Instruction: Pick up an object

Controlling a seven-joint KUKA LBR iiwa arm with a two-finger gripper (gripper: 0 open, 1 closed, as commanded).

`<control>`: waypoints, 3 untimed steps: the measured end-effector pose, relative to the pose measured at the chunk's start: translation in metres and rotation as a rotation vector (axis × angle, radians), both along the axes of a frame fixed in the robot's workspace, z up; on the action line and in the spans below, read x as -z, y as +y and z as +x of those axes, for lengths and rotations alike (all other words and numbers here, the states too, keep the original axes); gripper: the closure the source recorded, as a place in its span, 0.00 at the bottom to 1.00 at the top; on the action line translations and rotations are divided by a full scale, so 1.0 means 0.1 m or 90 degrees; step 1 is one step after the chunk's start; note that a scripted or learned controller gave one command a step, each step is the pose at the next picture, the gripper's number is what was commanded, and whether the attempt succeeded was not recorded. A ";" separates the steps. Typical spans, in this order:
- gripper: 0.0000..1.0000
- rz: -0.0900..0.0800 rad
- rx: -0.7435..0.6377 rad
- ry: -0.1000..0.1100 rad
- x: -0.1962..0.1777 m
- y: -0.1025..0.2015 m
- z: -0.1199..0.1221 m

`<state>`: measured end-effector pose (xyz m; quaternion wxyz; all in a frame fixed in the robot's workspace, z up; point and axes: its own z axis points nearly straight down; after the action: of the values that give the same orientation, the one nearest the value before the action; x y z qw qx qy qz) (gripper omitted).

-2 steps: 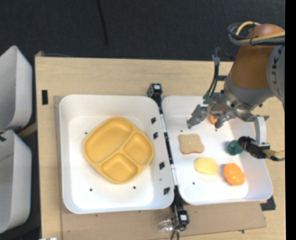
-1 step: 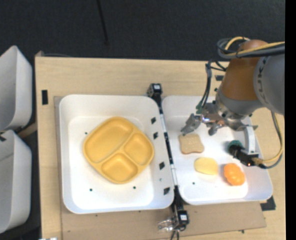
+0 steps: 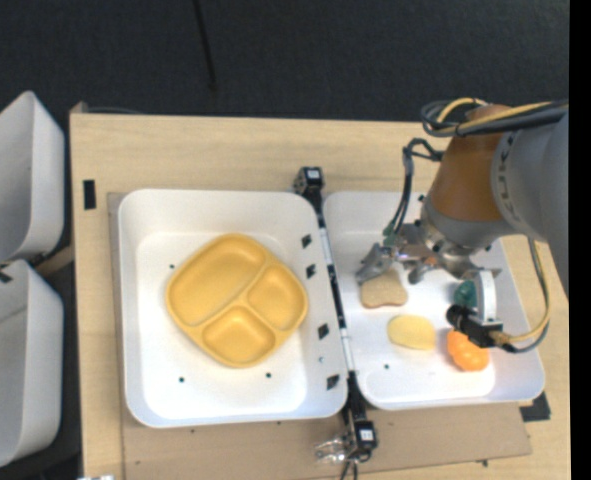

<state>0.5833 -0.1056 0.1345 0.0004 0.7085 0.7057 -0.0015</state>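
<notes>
Two shallow white bins sit side by side on a pale wooden bench, filling the middle of the frame. The left bin holds a single yellow divided plate, lying flat and turned at an angle, with three compartments; it sits roughly in the centre of that bin, clear of all four walls.

The right bin, in the right half of the frame, holds several small things. A tan, bread-slice-shaped piece lies toward the upper middle of its floor. Just below and to the right of it is a pale yellow oval object, close to the tan piece but apart from it. Farther right, near the bin's right wall, lies an orange object, with a small dark green object above it.

The grey arm reaches in from the right edge, its orange band in the upper right of the frame. The gripper hangs over the upper part of the right bin, just above the tan piece. Its metal fingers are spread apart with nothing between them; whether a fingertip touches the tan piece cannot be told.
</notes>
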 end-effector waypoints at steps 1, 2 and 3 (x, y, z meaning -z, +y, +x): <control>1.00 0.002 0.004 -0.003 -0.13 0.00 0.01; 1.00 0.001 0.003 -0.004 -0.60 0.01 -0.05; 1.00 0.001 -0.004 -0.006 -1.23 0.05 -0.03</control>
<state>0.5803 -0.1010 0.2575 0.0031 0.7061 0.7081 0.0024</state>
